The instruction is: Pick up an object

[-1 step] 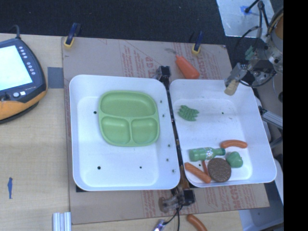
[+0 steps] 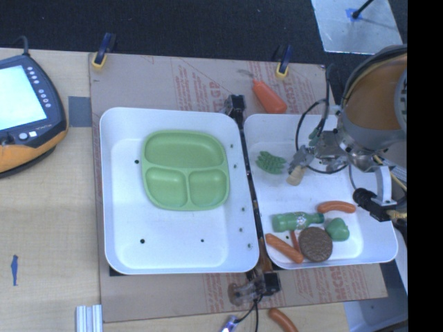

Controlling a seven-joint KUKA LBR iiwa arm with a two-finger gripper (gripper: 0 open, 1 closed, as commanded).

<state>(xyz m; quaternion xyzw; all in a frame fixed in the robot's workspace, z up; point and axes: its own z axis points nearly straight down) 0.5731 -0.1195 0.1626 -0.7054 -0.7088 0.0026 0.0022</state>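
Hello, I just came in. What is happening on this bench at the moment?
A grey and orange robot arm reaches in over the right bin, and its claw hangs low near a small green leafy toy. A pale stubby piece sits at its tip; whether it is gripped is unclear. More toy food, including a green bottle and a brown disc, lies at the bin's near end. The left bin holds a green divided tray.

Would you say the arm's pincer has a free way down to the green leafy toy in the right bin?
Probably yes: the green leafy toy lies alone on bare bin floor, nothing on it, and the pincer hangs just to its right.
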